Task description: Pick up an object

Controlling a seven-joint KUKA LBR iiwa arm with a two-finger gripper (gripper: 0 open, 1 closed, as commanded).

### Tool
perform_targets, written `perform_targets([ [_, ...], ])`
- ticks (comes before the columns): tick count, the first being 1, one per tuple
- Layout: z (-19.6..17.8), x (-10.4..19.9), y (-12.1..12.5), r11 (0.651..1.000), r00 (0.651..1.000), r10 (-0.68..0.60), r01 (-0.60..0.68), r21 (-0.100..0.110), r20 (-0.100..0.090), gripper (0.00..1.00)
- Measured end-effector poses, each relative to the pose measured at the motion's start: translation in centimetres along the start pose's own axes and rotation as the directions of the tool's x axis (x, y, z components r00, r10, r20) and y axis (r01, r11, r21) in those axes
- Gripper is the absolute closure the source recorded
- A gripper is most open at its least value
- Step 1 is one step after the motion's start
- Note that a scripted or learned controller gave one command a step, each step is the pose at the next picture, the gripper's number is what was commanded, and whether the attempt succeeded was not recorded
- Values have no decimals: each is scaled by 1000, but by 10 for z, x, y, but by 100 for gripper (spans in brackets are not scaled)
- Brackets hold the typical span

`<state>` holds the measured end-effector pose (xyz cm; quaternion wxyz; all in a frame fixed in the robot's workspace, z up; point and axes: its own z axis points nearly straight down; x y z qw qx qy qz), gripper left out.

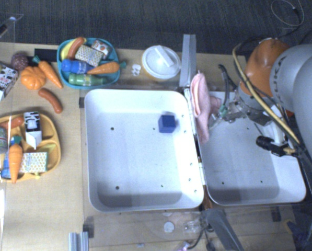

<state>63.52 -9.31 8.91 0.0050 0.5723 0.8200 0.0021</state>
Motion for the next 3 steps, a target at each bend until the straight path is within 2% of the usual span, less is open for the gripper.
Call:
perform_targets([
  [1,0,-25,23,942,942,-336,336,22,-24,0],
  [2,1,-18,24,970,970,-244,244,18,-13,0],
  [3,1,-16,26,970,970,-243,243,24,-10,0],
])
